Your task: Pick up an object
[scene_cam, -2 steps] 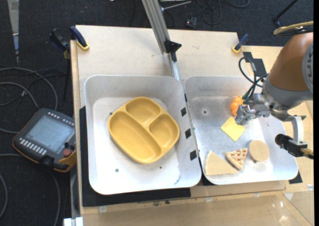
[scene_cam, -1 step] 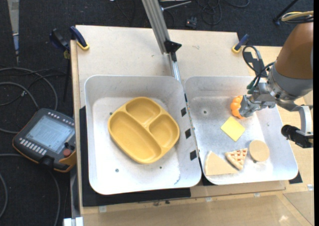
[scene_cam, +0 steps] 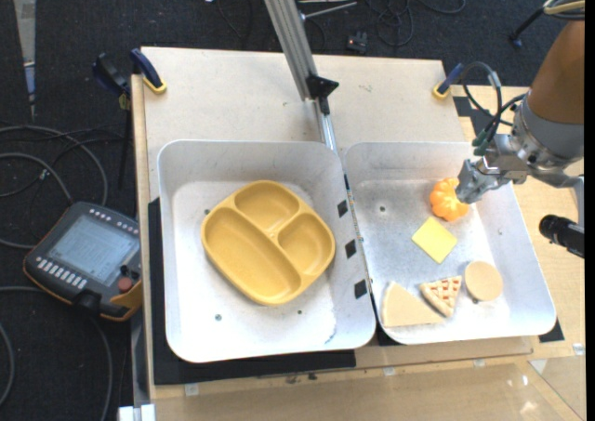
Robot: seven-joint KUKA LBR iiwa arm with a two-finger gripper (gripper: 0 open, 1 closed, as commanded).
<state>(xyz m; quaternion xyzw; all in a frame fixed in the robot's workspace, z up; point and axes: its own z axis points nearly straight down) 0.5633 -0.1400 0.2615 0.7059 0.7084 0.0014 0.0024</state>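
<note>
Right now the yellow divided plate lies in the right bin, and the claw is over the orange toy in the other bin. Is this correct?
Not quite. The camera view shows the yellow divided plate in the left bin. The claw is over the orange toy in the other bin, the right bin.

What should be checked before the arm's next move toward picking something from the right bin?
1. Gripper near a target: ok, right at the orange toy fruit.
2. Fruit between the fingers: cannot tell.
3. Fruit apart from the yellow square: ok.
4. Pizza slice, round biscuit and tan wedge away from the gripper: ok, near the front edge.
5. Yellow divided plate out of the way: ok, in the left bin.
</note>
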